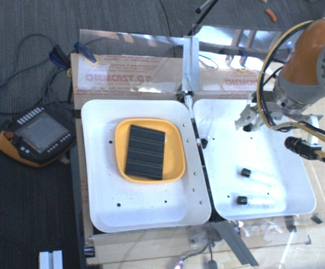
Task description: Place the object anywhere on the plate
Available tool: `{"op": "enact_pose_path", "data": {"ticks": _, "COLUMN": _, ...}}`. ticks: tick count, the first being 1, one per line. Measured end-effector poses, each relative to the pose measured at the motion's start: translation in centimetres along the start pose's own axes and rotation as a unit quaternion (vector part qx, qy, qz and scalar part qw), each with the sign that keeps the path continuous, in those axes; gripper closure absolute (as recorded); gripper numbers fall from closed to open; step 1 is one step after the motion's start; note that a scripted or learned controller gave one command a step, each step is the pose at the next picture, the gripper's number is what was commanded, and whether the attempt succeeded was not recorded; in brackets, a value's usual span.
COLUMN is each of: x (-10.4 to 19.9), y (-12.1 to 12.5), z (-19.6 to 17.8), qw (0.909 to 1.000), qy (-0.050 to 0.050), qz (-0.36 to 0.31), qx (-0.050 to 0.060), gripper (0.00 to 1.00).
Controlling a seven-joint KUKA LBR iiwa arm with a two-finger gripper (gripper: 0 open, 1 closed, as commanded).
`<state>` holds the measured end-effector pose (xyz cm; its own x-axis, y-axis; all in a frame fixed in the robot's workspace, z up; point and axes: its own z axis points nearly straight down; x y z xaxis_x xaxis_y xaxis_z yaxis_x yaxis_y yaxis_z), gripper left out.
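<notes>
End effector (pixel 251 119), its opening impossible to tell, hovers well right of the yellow plate (pixel 176 161) bearing the dark ribbed slab (pixel 145 152), seemingly stiff, light, best gripped across its long edges.

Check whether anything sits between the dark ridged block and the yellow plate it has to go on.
Nothing visible does: the dark ridged block already lies flat on the yellow plate in the left bin. The gripper is over the right bin, away from it. Two clear tubes with black caps lie in that bin.
</notes>
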<state>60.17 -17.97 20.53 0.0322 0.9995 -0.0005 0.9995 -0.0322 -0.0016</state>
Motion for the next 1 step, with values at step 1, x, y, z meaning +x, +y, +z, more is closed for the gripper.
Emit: {"op": "enact_pose_path", "data": {"ticks": 1, "x": 0.0, "y": 0.0, "z": -0.01, "qw": 1.0, "qy": 0.0, "qz": 0.0, "qx": 0.0, "gripper": 0.0}}
